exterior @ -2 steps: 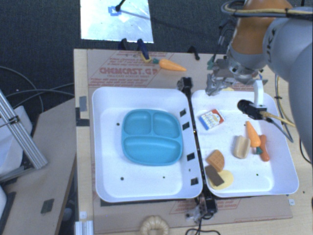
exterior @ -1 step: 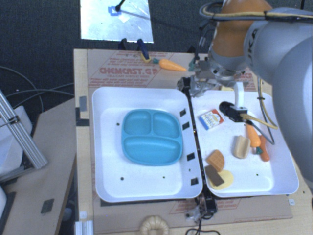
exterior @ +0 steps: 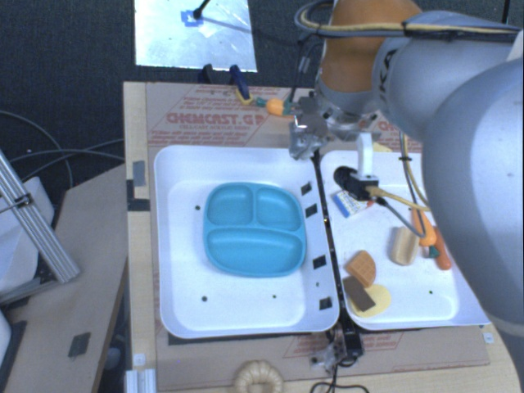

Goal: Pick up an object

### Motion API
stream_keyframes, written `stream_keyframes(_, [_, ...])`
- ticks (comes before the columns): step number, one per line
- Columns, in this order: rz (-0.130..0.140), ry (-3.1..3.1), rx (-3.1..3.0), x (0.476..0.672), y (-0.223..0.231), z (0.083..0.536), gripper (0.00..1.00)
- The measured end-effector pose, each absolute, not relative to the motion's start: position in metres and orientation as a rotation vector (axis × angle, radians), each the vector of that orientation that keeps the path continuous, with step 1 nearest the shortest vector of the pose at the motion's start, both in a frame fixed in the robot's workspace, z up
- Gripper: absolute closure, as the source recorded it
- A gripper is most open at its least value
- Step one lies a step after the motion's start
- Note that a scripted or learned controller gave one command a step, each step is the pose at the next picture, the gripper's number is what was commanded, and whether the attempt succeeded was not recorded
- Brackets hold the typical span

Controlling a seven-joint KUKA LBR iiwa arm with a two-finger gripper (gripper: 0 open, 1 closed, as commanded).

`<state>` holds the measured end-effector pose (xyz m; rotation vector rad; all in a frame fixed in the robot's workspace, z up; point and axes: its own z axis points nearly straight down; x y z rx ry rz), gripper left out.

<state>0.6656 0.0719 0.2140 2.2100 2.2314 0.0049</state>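
Gripper (exterior: 308, 142) hovering at the twelve o'clock rim between both bins; grip state impossible to tell. Blue plate (exterior: 254, 228) in left bin (exterior: 176, 301). Wooden block (exterior: 402, 246) at four o'clock from the gripper, in right bin (exterior: 442, 305).

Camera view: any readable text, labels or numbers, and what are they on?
"CHEMCAST G P": red print on the brown protective paper of the board under the bins, top edge; the last letters are uncertain.
Smaller red lines below it: too blurred to read.
Red print on the board's bottom edge: too blurred to read.
Blue and white packet in the right bin: markings too small to read.
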Motion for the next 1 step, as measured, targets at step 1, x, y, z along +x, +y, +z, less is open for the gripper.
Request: stream_keyframes(1, [0.005, 2.228, 2.213, 0.6639, 0.0844, 0.2338, 1.00])
